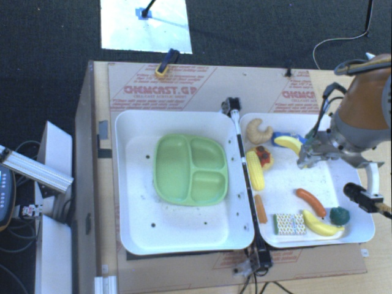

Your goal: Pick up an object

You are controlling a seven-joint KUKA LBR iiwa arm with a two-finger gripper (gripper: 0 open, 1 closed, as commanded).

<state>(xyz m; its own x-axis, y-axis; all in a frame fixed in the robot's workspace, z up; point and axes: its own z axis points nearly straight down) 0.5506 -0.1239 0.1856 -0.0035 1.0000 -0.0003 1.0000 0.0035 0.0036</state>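
Observation:
My gripper (306, 157) hangs over the right bin (361, 234), just right of a small yellow banana (288, 143) that lies on a blue item (282, 135). Nothing shows in its grasp. Also in this bin are a tan curved pastry (258, 130), a corn cob (255, 169), a red piece (264, 156), an orange carrot stick (261, 208), a red-orange sausage (307, 198), a second banana (321, 223), a dark green broccoli (339, 215) and a checkered block (290, 223).
The left bin (135, 225) holds a green divided plate (190, 169). A dark divider rail (244, 176) runs between the bins. A black cylindrical part (361, 196) sticks in over the right bin's right rim. The arm's orange band (367, 100) is above the bin's back right corner.

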